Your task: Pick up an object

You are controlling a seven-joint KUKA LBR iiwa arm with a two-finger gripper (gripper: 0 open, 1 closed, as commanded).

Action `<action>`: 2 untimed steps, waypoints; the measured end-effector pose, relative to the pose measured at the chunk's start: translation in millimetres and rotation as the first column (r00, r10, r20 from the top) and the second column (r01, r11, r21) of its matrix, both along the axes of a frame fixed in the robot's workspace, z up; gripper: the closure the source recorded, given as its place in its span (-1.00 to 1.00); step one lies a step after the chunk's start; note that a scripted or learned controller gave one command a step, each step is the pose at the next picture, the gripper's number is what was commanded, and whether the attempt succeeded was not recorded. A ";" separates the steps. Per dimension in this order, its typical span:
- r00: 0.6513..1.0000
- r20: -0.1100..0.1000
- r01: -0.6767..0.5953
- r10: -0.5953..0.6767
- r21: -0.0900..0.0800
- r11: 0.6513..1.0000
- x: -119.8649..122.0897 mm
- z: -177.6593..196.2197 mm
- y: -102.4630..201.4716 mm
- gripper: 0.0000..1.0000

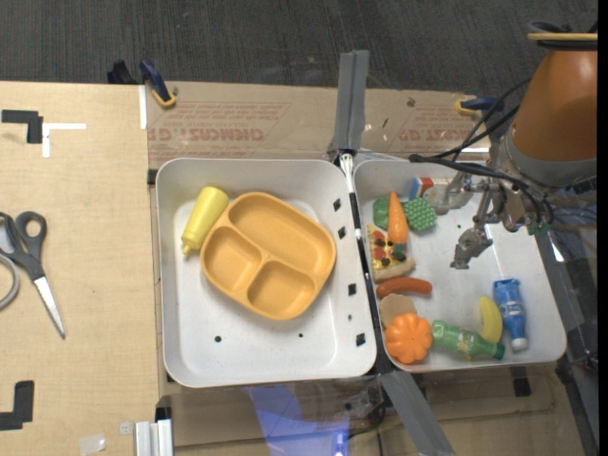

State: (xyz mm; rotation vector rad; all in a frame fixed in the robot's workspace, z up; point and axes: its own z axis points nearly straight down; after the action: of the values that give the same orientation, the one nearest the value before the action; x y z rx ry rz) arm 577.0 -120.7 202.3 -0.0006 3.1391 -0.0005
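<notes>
The big grey and orange robot arm [560,103] is cut by the right edge. The grey metal scissors [28,264] are cut by the left edge. A slice of toy pizza [385,253] lies partly under the orange plastic carrot [398,218].

You see: scissors [33,264] left on the wooden bench [76,302] | blue clamp [157,84] on cardboard sheet [247,126] behind bins

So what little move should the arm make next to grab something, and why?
Probably a short shift toward the blue bottle and then straight down. The gripper hangs over a bare patch of the right bin with nothing between its fingers, and the bottle lies close by with some free space around it, unlike the crowded toys by the divider.
</notes>
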 end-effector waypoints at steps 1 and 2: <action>0.999 0.014 0.031 -0.031 -0.002 1.000 14.7 -102.3 9.3 -1.00; 0.993 0.000 0.117 -0.117 0.001 0.993 -8.8 -109.9 23.9 -1.00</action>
State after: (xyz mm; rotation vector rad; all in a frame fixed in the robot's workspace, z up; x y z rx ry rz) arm 568.3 -96.9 92.4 0.1826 3.1336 0.0001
